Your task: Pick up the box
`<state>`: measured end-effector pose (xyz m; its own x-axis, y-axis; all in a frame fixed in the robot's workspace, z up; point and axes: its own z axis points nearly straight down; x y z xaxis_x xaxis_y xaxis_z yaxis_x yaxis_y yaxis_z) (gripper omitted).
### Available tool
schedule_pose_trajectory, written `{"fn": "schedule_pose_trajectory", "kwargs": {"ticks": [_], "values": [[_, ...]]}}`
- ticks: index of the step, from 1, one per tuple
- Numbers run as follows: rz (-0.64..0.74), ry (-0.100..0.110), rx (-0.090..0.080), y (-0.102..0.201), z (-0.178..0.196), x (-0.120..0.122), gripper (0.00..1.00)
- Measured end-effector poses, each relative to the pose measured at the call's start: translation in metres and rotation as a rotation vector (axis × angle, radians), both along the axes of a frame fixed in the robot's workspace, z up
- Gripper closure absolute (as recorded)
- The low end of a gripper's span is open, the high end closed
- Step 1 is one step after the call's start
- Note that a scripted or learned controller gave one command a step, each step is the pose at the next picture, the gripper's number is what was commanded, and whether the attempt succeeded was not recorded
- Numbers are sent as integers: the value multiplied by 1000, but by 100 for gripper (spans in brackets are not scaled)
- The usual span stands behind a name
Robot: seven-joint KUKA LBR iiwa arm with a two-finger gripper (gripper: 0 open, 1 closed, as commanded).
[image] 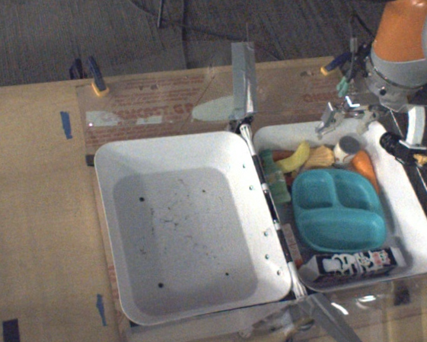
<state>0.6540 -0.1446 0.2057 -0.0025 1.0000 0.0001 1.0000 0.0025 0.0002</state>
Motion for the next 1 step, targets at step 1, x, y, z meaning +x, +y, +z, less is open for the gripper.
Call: {"fn": "schedule_pose_trajectory", "kwargs": {"ticks": [1], "values": [[58, -7, -5, -39, -90, -10, 0]]}}
